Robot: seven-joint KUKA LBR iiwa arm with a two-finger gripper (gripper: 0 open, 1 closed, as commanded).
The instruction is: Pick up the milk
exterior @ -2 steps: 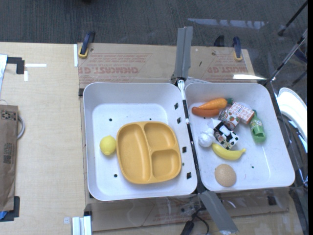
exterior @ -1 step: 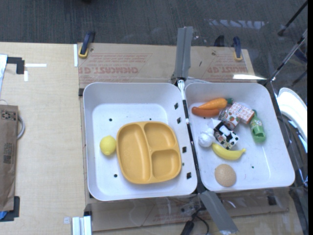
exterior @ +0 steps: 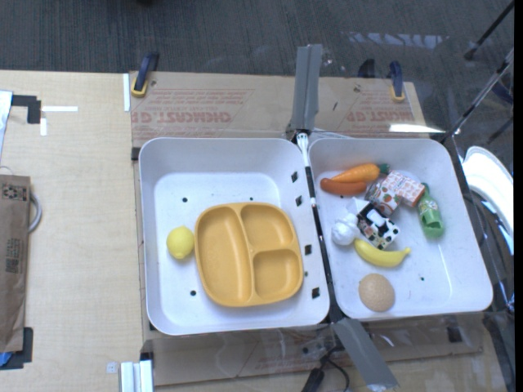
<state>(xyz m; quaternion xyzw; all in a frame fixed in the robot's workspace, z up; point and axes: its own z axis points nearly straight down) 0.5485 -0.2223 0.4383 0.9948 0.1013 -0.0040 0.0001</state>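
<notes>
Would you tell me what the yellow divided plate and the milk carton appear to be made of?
The yellow divided plate looks like moulded plastic: uniform colour, soft sheen, rounded ridges. The milk carton, black-and-white cow-patterned, seems printed plastic or card; it is too small to tell.

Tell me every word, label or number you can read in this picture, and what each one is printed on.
"CHEMCAST GP", upside down in red, repeated: on the brown sheet under the bins, behind them.
Printing on the colourful carton in the right bin: too small to read.
Black-and-white milk carton: no readable words.
Dark marks on the brown paper bag at the left edge: blurred, unreadable.
</notes>
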